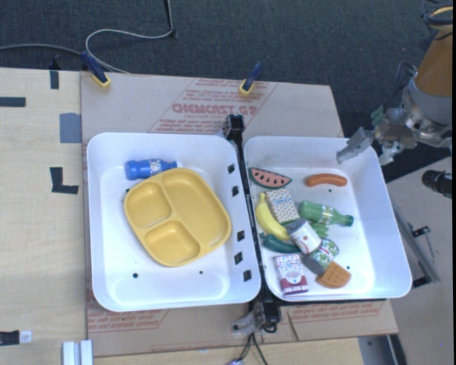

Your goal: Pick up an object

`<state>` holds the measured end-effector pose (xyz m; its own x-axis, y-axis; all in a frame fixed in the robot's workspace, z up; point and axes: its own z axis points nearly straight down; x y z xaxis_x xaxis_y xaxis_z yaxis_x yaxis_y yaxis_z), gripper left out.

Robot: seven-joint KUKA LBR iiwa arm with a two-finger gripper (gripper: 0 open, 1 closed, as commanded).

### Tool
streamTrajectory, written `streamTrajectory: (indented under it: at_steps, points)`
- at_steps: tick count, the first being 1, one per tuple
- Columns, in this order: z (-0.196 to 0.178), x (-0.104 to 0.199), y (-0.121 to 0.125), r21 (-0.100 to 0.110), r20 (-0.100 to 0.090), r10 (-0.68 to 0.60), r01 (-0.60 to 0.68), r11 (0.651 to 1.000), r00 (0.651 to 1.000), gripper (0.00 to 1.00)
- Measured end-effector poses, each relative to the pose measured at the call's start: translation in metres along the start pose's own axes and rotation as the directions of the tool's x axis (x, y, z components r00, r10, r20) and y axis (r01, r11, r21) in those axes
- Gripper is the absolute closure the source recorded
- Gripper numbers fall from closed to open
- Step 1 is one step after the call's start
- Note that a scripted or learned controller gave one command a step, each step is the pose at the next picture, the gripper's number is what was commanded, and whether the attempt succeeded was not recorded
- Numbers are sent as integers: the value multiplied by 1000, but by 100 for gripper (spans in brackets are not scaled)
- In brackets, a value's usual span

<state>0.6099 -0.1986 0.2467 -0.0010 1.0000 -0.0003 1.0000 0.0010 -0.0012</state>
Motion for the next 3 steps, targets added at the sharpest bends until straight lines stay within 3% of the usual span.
streamTrajectory:
  at_steps: [1, 2, 3]
  points:
    - [158, 3, 56, -1, 1, -2, 2, 1000, 1000, 0]
    - [148, 3, 56, 0, 4, -3, 3, 1000, 1000, 100]
    - [95, 62, 22, -1, 0, -1, 1, 1000, 1000, 100]
